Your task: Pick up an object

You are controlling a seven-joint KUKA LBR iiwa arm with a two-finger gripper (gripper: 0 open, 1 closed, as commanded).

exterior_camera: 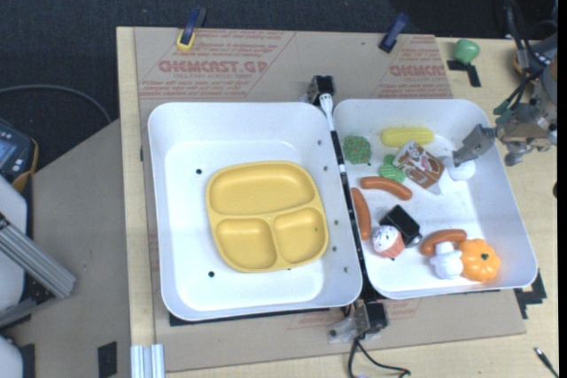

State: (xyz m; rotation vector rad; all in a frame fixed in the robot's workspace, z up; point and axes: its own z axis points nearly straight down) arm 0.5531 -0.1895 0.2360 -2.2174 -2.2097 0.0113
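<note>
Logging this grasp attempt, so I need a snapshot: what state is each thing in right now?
Gripper: low at right bin's far edge, holding nothing visible.
Yellow tray: upright, compartments bare, in left bin.
Corn: lying flat.
Pumpkin: upright, untouched.

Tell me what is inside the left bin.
The left bin holds one yellow divided plate with three compartments, lying flat near the middle. A few small dark spots mark the bin floor around it. Whatever lies under the plate is covered.
</note>
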